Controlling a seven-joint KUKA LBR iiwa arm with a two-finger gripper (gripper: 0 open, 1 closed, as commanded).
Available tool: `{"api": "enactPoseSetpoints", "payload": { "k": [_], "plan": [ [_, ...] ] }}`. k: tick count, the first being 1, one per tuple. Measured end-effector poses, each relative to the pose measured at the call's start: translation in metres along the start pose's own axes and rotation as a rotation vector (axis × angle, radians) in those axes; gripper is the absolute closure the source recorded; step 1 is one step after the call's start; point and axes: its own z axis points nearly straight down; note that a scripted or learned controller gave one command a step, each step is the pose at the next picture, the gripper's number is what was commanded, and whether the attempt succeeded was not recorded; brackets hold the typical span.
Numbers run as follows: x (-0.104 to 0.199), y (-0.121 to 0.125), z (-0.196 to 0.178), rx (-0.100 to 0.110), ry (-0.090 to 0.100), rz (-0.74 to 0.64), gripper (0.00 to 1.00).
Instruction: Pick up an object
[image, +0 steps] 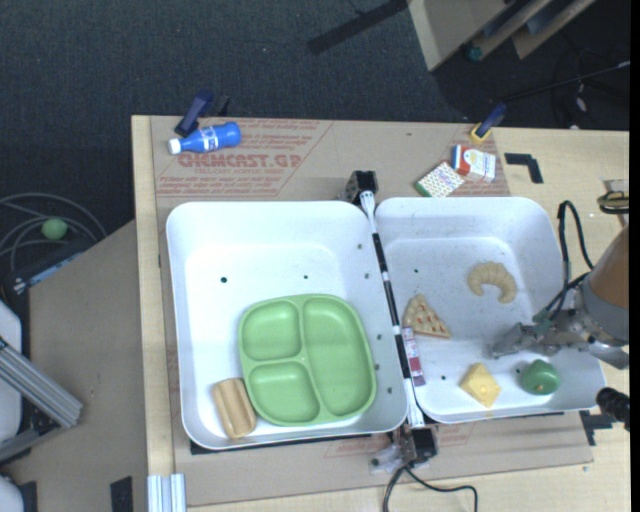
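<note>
Claw (508, 343) low in right bin (452, 222), looks open and empty, hard to see. Green apple (539, 377) just beside it. Go straight down over apple, squeeze gently, lift slow.

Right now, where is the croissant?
The croissant lies in the right bin, toward its far side. The waffle slice sits nearer the camera on its left, and the green apple lies nearer the front edge.
</note>
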Motion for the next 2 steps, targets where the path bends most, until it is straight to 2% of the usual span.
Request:
{"api": "enactPoseSetpoints", "payload": {
  "k": [1, 2],
  "plan": [
    [0.067, 0.047, -0.066, -0.004, -0.008, 0.002, 0.00],
    [0.054, 0.102, 0.001, -0.002, -0.009, 0.003, 0.00]
  ]
}}
